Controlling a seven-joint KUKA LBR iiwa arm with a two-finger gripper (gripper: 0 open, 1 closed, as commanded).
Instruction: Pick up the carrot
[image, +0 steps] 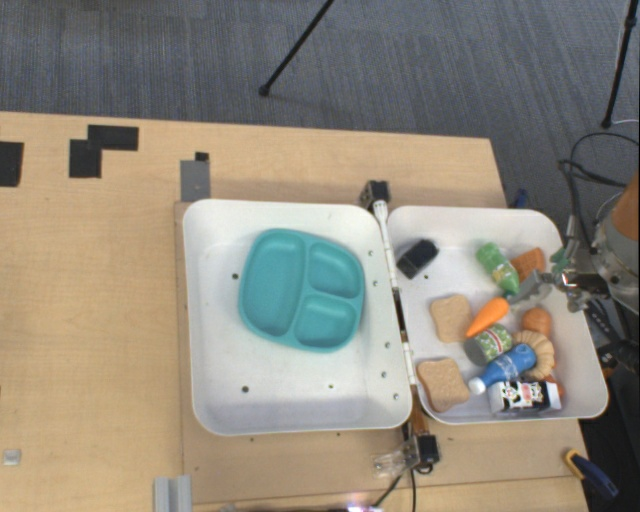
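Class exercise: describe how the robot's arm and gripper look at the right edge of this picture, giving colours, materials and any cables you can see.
The gripper is small, of dull grey metal with thin parts. Behind it the arm shows a grey body and an orange band. Black cables loop beside the arm.

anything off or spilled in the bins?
Nothing spilled or damaged. The right bin is just cluttered: the carrot lies tilted among bread slices, cans and bottles. The teal plate sits alone in the left bin.

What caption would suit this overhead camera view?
Robot hand hovering near the carrot in the crowded right bin; teal plate in the left.
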